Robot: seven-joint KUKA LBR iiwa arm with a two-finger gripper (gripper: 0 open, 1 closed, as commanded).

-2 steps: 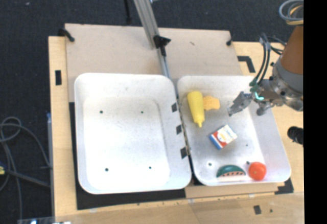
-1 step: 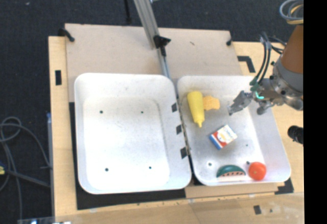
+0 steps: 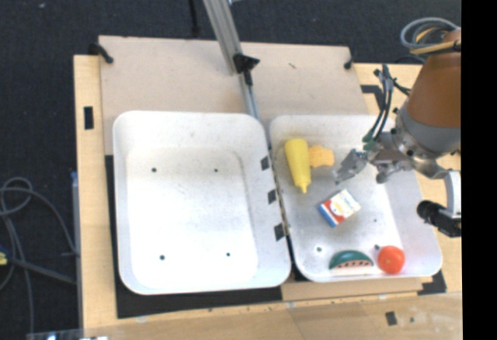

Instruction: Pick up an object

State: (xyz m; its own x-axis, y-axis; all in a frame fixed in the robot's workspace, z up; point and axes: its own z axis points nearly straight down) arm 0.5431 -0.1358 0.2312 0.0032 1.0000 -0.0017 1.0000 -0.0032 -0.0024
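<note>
- While the gripper (image 3: 351, 164) hangs over the right bin (image 3: 411, 261), its finger spread cannot be told; nothing is seen held.
- A descent is called for toward the box (image 3: 338, 208) at six o'clock.

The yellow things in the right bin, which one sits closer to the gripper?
The small yellow lump. It lies just left of the gripper, while the longer yellow bottle sits farther left, beside the bin's left wall.

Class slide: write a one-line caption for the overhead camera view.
Gripper hovers in the right bin near the yellow bottle, above a small carton.
</note>
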